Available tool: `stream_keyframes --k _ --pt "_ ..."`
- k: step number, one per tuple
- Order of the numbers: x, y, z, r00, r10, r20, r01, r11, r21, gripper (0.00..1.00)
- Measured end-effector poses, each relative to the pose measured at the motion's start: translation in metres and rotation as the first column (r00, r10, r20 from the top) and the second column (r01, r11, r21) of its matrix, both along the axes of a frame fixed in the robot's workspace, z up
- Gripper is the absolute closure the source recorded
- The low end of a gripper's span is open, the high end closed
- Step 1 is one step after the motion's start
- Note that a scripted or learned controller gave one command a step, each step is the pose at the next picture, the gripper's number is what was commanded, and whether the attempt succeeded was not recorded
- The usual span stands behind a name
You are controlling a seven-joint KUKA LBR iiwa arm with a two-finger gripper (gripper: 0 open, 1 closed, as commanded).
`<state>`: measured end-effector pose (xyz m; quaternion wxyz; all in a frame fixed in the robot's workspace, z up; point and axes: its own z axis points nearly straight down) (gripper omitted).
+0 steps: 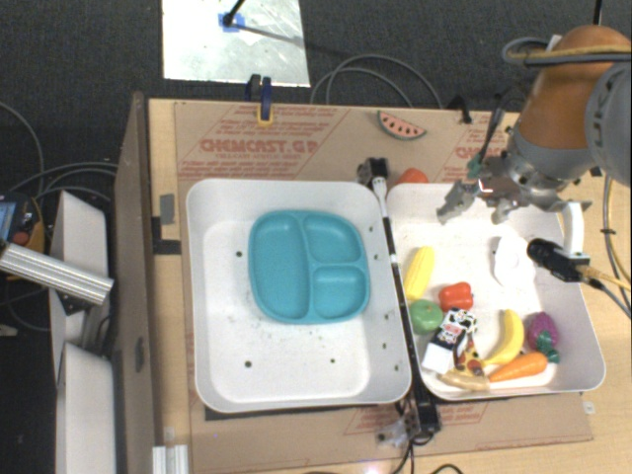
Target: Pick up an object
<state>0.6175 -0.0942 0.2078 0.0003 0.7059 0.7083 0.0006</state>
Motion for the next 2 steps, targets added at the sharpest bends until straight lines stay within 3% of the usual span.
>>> stream_keyframes --k 1,2 --pt "-0.064 -0.043 -0.02 1.0 -0.007 -0.005 0.007 1.0 -0.002 0.0" --pt "-0.099 -0.007 -0.128 1.0 -0.002 -0.003 0.002 1.0 0.001 0.0"
